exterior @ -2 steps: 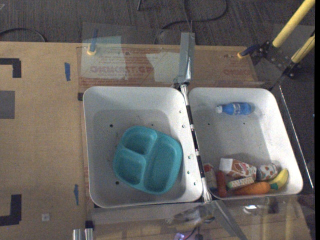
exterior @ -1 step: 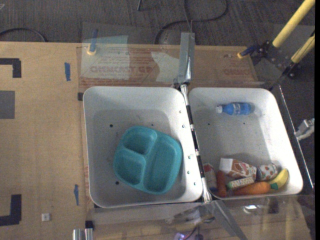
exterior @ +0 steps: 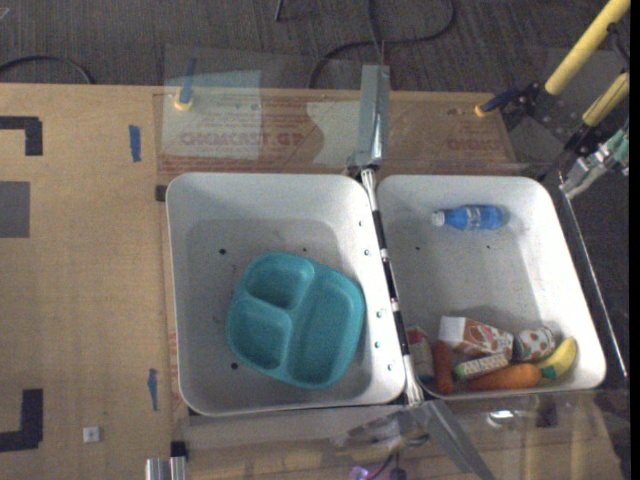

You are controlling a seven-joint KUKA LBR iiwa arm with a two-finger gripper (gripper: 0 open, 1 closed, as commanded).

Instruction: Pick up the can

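1. At the near edge of the right bin (exterior: 560, 218), the can (exterior: 537, 342) lies in a tight cluster. It looks tipped on its side, pale with red markings.
2. A carton (exterior: 485, 336) sits just to its left, a banana (exterior: 563, 358) just to its right, and a carrot (exterior: 512, 376) just on its near side. All of them seem to touch it or nearly so.
3. Whether the tool is released or clenched I cannot tell from this view. It should be fully parted before it descends.
4. The step in hand is the approach. I would come straight down over the can's middle rather than sweeping in from the side, since the bin wall is close.
5. Turn the wrist so that the closing line crosses the can's narrow width, with one side entering the gap by the banana.
6. The main risk is catching the banana or carrot instead.
7. The blue bottle (exterior: 468, 217) at the far end and the teal divided plate (exterior: 296, 320) in the left bin (exterior: 200, 228) are well apart.
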